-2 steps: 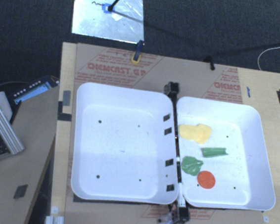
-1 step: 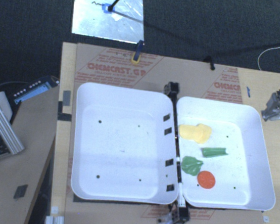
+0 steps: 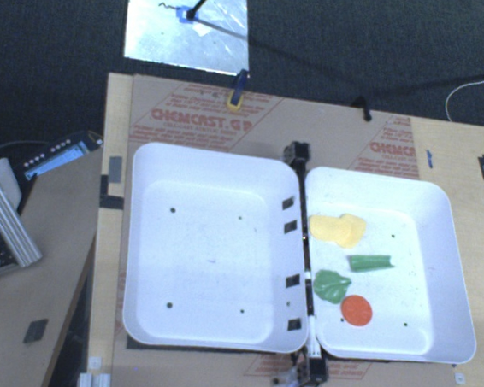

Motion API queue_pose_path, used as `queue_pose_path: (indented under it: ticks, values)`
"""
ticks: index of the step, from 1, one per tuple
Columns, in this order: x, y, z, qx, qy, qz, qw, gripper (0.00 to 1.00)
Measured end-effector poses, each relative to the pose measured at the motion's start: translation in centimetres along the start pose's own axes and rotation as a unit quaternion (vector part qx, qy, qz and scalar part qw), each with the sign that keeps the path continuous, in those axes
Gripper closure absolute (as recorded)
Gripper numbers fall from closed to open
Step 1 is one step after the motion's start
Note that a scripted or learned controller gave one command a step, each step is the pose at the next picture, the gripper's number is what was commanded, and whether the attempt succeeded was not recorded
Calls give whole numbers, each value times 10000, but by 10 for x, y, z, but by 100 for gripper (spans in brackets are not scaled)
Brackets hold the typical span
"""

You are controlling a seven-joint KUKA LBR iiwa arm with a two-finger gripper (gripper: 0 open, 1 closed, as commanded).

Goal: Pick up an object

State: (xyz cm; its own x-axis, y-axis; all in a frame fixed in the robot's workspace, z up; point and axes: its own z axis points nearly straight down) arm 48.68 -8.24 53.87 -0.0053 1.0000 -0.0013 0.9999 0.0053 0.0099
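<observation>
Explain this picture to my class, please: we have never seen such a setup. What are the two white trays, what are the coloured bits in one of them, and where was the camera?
The camera is fixed above a workbench and looks down at a slant. On the bench, on a brown board, sit two shallow white bins side by side. The left bin shows bare white floor with a few small dark dots. The right bin holds four small things near its left side: a yellow piece, a green strip, a green leaf-like piece and an orange disc beside it. These are for a robot arm to pick up. At this moment all four lie loose on the bin floor, so nothing has been picked up yet.
</observation>
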Motion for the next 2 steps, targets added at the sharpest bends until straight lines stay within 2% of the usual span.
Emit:
queue_pose_path:
  ticks: [1, 2]
  values:
    - [90, -1, 83, 71, 15, -37, 10000, 100]
    - [142, 6, 75, 32, 12, -17, 10000, 100]
